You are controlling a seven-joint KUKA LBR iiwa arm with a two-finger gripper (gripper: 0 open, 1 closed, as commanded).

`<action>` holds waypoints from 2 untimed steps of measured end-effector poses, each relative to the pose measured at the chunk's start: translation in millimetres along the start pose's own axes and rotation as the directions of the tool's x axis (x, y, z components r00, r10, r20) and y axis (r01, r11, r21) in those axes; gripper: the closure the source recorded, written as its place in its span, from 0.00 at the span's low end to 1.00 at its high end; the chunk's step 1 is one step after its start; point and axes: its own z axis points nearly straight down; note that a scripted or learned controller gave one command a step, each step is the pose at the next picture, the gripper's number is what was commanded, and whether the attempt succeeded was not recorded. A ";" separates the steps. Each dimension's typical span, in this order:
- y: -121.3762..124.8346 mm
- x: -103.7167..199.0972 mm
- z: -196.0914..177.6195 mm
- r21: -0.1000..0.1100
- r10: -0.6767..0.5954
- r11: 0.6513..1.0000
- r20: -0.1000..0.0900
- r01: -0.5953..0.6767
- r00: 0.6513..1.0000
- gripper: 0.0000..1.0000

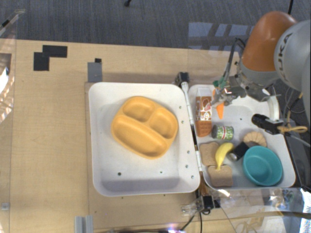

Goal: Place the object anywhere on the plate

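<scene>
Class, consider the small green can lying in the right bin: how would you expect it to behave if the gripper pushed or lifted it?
The green can lies on its side, so a push would probably roll it. Its round wall looks smooth, so it may slip in a grasp. The banana and the orange box sit close by and might get nudged.

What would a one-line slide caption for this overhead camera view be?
Gripper lifts a carrot above the cluttered right bin; the yellow plate waits in the left bin.

Even, bright overhead lighting; soft shadow pools inside the left bin [104, 130] along its near wall. Glare streaks a transparent panel [6, 89] at left. Focus is moderately soft throughout.
</scene>
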 end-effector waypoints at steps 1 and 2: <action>28.2 72.0 -39.9 -0.002 -0.029 1.000 -0.002 0.029 1.000 1.00; 27.1 69.0 -39.0 0.000 -0.024 1.000 -0.001 0.024 1.000 0.00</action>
